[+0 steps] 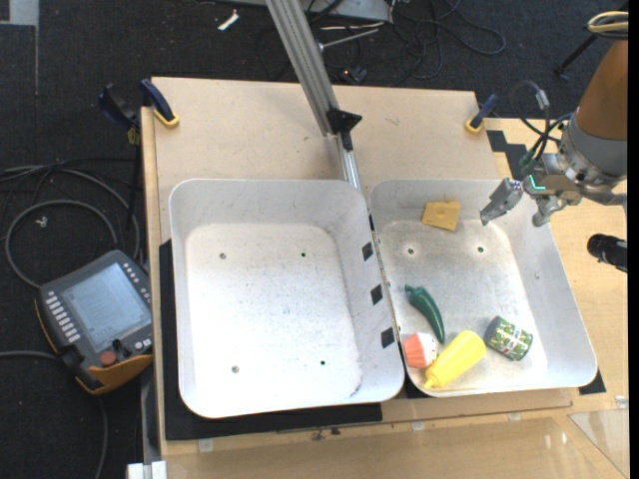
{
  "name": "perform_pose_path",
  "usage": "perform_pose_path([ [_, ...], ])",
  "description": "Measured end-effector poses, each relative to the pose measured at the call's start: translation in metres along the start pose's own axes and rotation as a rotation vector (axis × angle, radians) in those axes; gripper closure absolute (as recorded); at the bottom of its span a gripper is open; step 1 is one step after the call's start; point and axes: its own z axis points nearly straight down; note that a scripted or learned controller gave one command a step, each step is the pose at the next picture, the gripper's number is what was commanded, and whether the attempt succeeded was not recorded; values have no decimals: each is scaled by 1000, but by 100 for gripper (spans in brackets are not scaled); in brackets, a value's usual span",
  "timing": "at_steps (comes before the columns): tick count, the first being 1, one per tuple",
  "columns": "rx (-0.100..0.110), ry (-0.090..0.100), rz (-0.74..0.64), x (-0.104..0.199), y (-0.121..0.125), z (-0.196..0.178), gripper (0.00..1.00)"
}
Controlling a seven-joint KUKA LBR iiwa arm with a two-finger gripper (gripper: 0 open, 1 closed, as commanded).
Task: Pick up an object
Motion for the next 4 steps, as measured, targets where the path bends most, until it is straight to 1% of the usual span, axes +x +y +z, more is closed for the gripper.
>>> perform_pose_path([
  [1, 3, 0, 3, -5, 4, 46, 0],
  [2, 4, 1, 4, -15, 6, 100, 0],
  [3, 2, 1, 4, -14, 6, 134, 0],
  [4, -2, -1, 3, -14, 8, 122, 100],
])
